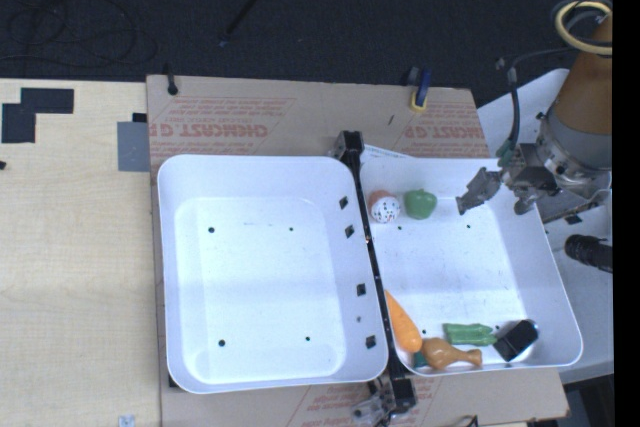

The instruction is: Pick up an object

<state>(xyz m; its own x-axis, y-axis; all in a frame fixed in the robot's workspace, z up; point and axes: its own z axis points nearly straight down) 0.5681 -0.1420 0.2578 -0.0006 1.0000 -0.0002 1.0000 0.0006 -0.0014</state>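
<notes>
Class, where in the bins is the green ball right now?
The green ball lies in the right bin, near its far left corner, beside the speckled white ball.

My pincer (497, 191) hangs over the upper right of the right bin (520, 265), its two fingers spread apart with nothing between them. In that bin, a white speckled ball (384, 207) sits just beside a green ball (421, 204). Along the near edge lie an orange carrot (402, 322), a tan gourd (449, 353), a green piece (468, 333) and a black block (516, 340). The left bin (180, 215) lies alongside.
</notes>
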